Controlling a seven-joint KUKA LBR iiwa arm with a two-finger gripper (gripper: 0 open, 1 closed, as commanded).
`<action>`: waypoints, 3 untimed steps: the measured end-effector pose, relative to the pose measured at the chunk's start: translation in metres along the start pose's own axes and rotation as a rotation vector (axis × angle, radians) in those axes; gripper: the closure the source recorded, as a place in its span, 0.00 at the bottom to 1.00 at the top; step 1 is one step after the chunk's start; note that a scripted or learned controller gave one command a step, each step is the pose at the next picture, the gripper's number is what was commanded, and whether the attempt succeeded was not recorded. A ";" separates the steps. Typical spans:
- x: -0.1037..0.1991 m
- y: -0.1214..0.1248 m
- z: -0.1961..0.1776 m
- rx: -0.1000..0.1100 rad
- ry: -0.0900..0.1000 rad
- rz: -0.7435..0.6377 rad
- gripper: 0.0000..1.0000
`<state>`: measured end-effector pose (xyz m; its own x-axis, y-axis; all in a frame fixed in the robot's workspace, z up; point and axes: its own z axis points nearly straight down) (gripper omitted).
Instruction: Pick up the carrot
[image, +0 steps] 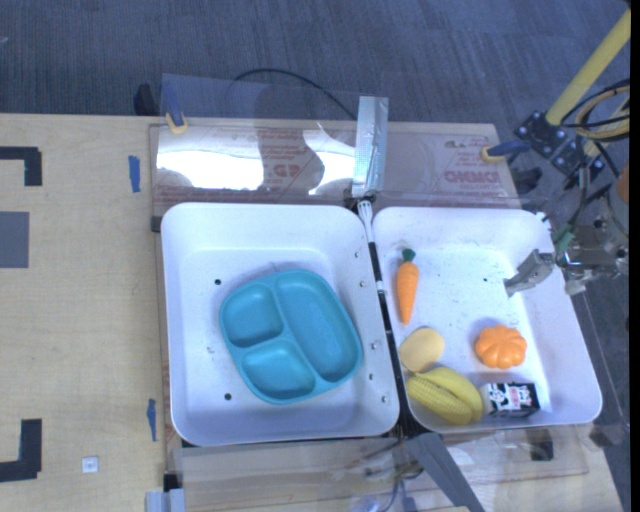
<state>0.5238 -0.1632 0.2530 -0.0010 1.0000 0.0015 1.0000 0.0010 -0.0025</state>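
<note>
The carrot is orange with a green top. It lies lengthwise in the right bin, close to that bin's left wall, with nothing touching it. My gripper hangs over the right bin's right side, well to the right of the carrot and a little above the small orange pumpkin. Nothing shows in the gripper. The arm's wrist and cables sit at the view's right edge.
Near the right bin's front lie a pale yellow round fruit, a yellow corn-like piece and a small black-and-white carton. The left bin holds a blue divided plate.
</note>
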 end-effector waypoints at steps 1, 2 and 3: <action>0.056 0.052 0.031 -0.003 -0.001 0.131 0.00; 0.071 0.066 0.025 -0.007 -0.003 -0.013 0.00; 0.039 -0.018 0.062 0.002 -0.002 -0.064 0.00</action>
<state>0.5060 -0.1240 0.1906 -0.0648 0.9979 -0.0001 0.9979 0.0648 -0.0049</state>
